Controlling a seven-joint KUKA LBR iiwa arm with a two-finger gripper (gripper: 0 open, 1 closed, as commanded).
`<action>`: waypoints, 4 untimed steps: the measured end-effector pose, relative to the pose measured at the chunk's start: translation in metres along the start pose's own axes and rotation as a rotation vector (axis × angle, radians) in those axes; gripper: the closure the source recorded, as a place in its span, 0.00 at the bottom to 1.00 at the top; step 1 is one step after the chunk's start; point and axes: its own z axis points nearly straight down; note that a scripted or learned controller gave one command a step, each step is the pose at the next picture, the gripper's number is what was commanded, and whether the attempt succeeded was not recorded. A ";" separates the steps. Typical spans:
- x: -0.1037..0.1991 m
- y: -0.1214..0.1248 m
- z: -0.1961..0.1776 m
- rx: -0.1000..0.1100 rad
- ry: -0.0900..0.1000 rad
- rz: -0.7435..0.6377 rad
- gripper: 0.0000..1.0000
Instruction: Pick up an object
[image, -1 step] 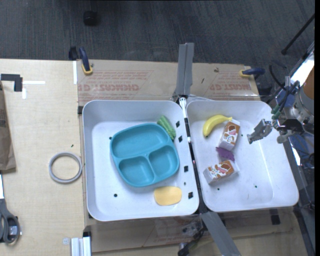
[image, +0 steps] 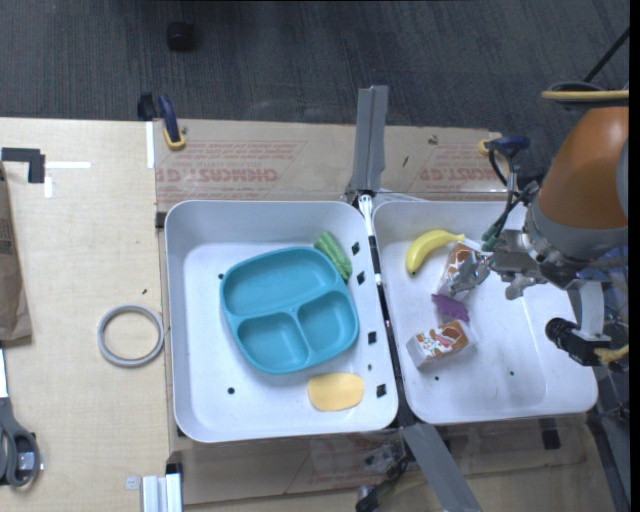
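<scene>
The right bin (image: 520, 385) holds a yellow banana (image: 430, 247), a brown and white packet (image: 459, 262), a purple object (image: 450, 306) and a small red and white carton (image: 440, 345). My gripper (image: 470, 279) reaches in from the right and hangs low over the packet, just above the purple object. It covers part of the packet. The banana lies to its upper left, and the carton sits apart below it.
The left bin (image: 190, 380) holds a blue divided plate (image: 288, 310), a green item (image: 335, 255) at the plate's far corner and a pale yellow piece (image: 336, 391) in front. A grey ring (image: 131, 334) lies on the bench to the left.
</scene>
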 end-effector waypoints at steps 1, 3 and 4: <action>0.009 -0.008 0.084 -0.021 -0.004 -0.469 0.00; -0.033 0.102 0.081 -0.025 -0.008 -0.432 0.00; -0.080 0.131 0.089 -0.032 -0.004 -0.157 0.00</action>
